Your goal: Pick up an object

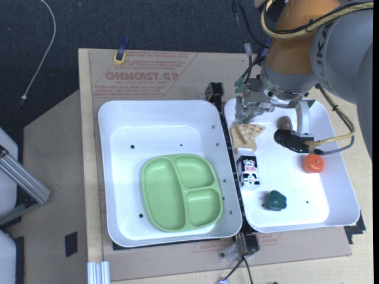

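Observation:
My gripper (251, 112) hangs over the far left corner of the right bin (337, 215), just above a tan, toast-like piece (246, 135) that lies against the bin's left wall. A small black-and-white box (249, 171) lies in front of the tan piece. An orange ball (314, 163) rests toward the right side. A dark green lump (274, 201) sits near the front. A small brown object (285, 123) shows beside the wrist, partly hidden by the arm's black fitting.
The left bin (118, 129) holds a light green divided plate (180, 191). The grey arm with its orange band (302, 16) reaches in from the upper right over the right bin's far edge. Cables loop by the wrist.

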`<state>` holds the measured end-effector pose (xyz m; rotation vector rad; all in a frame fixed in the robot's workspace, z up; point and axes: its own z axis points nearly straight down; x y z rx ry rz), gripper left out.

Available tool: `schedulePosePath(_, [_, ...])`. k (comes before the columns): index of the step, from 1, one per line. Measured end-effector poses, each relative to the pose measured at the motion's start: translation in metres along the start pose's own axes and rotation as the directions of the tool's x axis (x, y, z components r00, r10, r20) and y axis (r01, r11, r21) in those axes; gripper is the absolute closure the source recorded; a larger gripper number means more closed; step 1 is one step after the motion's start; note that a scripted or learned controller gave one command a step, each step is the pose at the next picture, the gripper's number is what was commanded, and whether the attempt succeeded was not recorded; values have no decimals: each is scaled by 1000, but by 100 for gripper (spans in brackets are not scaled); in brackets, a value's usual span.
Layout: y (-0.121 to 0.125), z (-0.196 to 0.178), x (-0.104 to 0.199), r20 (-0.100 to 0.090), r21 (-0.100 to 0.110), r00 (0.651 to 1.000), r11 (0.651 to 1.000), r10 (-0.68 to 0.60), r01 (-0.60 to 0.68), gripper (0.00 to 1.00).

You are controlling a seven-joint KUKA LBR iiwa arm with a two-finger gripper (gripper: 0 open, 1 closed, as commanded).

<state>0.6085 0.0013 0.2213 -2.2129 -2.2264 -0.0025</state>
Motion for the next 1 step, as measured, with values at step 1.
schedulePosePath(1, [13, 6, 60, 1, -3, 1000, 1000, 0, 0, 100])
